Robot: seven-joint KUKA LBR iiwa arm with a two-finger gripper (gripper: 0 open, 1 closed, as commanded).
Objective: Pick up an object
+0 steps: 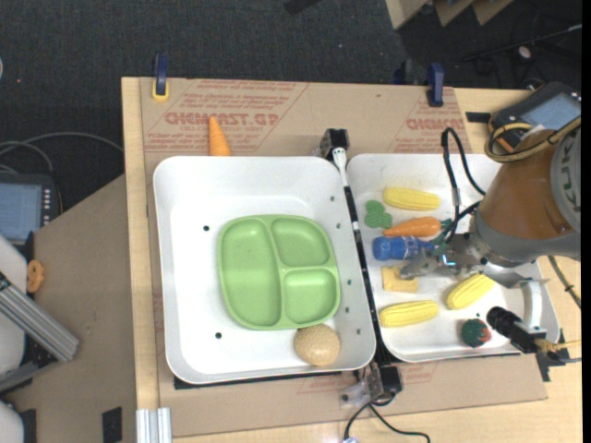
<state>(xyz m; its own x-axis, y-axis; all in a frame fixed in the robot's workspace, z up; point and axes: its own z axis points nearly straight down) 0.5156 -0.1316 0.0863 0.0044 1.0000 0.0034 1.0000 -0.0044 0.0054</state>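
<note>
One fixed camera above the bench [277, 109], looking down at a slant.

The camera sits high and at a middling distance, so both white bins fit in the frame side by side: the left bin [185, 247] near the centre, the right bin [517, 344] toward the right. The far edge of the bench lies toward the top of the frame and the near edge toward the bottom, with dark floor [185, 26] beyond the far edge. The arm [526, 206] enters from the right side and hangs over the right bin. The bench's sides run slightly skewed, so the camera faces it a little off square.
</note>
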